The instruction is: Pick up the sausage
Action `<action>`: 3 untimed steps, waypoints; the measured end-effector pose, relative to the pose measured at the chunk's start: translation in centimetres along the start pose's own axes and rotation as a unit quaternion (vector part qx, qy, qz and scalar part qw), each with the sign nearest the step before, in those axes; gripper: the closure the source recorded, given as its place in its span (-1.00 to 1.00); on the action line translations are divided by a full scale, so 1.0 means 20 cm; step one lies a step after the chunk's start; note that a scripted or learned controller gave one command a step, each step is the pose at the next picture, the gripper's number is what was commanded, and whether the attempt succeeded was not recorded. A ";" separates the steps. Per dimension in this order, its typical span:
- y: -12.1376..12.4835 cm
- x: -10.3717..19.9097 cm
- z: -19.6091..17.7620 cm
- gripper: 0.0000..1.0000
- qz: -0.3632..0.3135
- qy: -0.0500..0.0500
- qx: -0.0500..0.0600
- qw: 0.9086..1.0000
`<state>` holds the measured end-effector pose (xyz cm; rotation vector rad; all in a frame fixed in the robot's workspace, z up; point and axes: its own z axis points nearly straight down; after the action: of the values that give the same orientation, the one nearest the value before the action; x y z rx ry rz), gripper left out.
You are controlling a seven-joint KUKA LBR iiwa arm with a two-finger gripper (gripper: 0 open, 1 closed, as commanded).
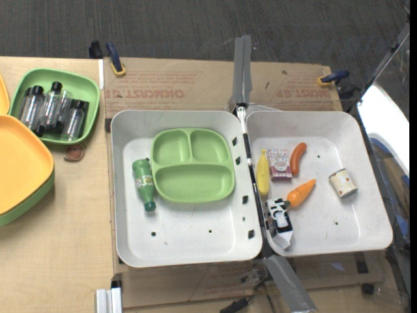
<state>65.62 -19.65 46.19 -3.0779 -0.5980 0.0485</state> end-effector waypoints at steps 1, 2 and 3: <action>-0.01 0.01 -0.03 1.00 -0.003 -0.003 0.001 1.000; -0.14 -0.20 1.17 1.00 -0.005 0.012 -0.004 1.000; -0.03 -0.20 1.86 1.00 0.093 0.014 -0.003 0.996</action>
<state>60.58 -20.53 9.13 -3.1244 -0.3109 0.0039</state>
